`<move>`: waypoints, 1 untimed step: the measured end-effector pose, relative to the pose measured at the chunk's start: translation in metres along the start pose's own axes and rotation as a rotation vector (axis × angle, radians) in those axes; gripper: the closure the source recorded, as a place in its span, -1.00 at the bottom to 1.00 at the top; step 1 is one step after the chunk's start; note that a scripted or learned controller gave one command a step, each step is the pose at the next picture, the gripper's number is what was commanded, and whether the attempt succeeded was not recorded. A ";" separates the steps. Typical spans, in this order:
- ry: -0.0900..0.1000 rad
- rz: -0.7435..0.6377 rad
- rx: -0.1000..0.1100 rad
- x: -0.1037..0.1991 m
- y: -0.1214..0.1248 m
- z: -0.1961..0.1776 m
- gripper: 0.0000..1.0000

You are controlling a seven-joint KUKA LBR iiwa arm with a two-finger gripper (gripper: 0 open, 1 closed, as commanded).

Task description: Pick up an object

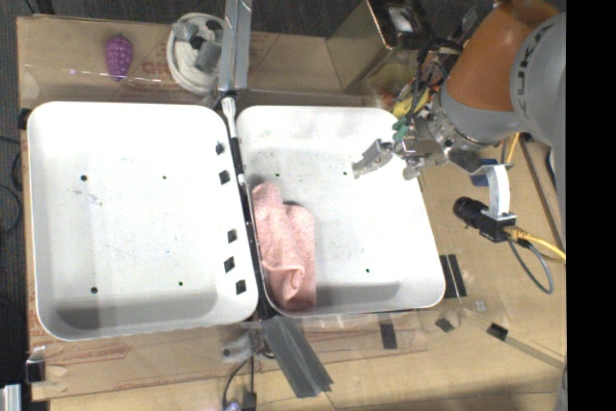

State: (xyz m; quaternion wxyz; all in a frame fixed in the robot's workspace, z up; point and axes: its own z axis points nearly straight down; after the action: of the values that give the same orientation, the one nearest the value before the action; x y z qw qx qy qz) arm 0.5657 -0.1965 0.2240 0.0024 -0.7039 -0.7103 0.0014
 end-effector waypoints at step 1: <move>-0.001 -0.231 -0.003 0.040 0.037 0.132 -1.00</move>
State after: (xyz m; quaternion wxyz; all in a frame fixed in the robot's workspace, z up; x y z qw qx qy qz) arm 0.6016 -0.1561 0.0914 0.0010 -0.6172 -0.7868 0.0006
